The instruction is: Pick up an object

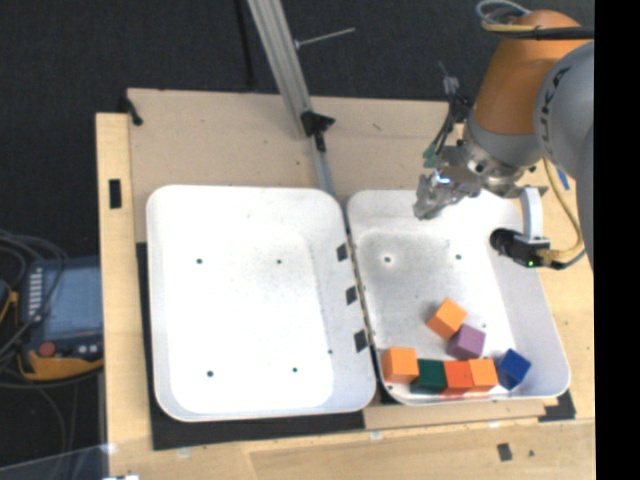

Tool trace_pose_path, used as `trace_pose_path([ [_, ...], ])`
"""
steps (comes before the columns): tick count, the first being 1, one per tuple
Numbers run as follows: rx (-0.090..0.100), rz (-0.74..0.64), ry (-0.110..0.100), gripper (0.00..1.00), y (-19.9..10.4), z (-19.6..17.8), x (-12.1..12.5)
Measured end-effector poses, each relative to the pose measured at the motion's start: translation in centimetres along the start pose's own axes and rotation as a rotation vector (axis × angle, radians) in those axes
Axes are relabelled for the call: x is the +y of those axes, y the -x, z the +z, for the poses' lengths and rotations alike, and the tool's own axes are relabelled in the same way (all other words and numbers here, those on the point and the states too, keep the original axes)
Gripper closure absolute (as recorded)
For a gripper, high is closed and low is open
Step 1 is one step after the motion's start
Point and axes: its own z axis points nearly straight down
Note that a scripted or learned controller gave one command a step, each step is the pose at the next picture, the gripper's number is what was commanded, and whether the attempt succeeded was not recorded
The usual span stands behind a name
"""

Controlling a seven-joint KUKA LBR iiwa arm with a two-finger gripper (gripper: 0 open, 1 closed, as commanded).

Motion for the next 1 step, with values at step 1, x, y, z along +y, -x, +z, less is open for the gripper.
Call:
trace_pose_path([
  [1,0.001,-0.001,-0.001,1.00,-5.21,0.56,0.08],
])
